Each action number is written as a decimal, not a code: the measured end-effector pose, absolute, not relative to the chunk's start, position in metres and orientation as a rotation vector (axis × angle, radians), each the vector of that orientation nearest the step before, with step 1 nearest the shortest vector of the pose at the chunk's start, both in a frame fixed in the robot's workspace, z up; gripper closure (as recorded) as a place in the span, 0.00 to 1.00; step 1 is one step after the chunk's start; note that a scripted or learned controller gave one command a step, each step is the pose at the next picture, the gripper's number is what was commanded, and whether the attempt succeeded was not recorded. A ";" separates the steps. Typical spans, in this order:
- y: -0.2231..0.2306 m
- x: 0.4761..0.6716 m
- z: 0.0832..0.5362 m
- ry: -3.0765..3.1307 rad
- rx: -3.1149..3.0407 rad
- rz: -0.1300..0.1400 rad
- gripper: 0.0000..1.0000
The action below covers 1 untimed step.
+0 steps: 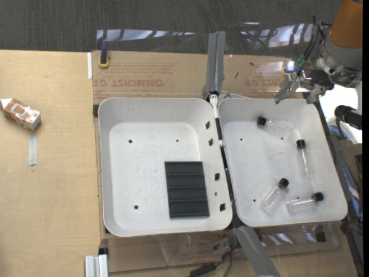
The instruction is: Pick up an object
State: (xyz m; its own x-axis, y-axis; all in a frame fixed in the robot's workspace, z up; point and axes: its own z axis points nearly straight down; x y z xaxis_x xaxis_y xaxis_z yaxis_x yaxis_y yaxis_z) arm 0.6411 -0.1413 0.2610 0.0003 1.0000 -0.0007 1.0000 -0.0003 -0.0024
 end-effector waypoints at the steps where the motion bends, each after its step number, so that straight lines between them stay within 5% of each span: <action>1: -0.153 0.659 0.096 -2.262 -2.181 0.002 0.00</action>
